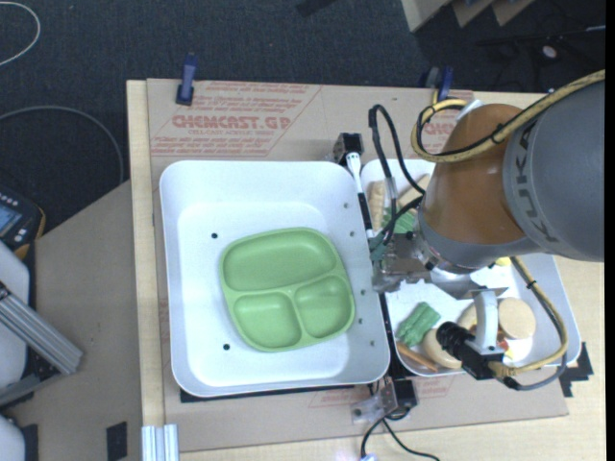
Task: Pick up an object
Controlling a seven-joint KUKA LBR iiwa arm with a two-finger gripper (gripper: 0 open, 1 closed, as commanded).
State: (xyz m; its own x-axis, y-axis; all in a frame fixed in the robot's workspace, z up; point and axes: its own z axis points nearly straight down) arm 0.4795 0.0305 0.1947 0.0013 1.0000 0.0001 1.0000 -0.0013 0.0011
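Noted nearest the lens a grey arm, reaching in from the right and bent over the right bin, with its orange band directly above that bin's middle. Found the wrist pointing down toward the bin's left wall, with the gripper low beside that wall; could not tell whether it was apart or together, nor whether it clamped anything. Counted two white bins side by side on a cardboard sheet, and two blue clamps at the sheet's far edge. Counted one green plate with three compartments lying flat in the left bin. Made out in the right bin's near part one green piece, one tan round piece just beside it and one pale round piece, all partly hidden by the arm and cables.
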